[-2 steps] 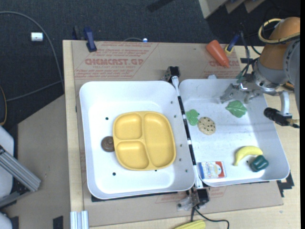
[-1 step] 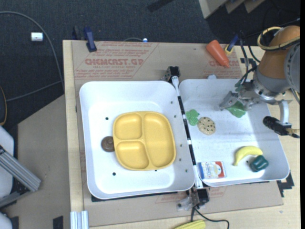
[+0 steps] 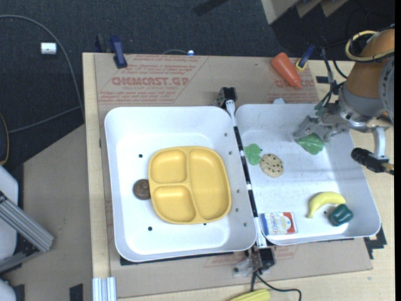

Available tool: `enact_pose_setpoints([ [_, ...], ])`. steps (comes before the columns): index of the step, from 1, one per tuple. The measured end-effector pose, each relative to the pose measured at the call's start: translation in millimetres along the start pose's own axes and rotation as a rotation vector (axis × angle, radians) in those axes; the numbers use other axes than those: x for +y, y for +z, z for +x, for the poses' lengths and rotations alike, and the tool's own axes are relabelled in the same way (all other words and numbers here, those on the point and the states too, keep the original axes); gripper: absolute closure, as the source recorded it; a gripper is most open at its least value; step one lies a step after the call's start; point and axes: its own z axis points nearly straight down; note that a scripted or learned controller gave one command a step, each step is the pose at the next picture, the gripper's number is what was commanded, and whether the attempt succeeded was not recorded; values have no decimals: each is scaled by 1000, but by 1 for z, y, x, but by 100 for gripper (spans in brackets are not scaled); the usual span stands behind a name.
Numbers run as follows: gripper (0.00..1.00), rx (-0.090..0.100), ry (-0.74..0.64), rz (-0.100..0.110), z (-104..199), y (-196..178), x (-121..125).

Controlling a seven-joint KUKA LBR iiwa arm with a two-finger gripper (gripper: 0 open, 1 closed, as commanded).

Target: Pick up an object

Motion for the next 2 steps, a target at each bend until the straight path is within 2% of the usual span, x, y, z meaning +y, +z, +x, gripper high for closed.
enact_pose_setpoints([
  [1, 100, -9, -1, -6, -2, -11, 1],
  [2, 100, -10, 3, -3, 9, -21, -42],
])
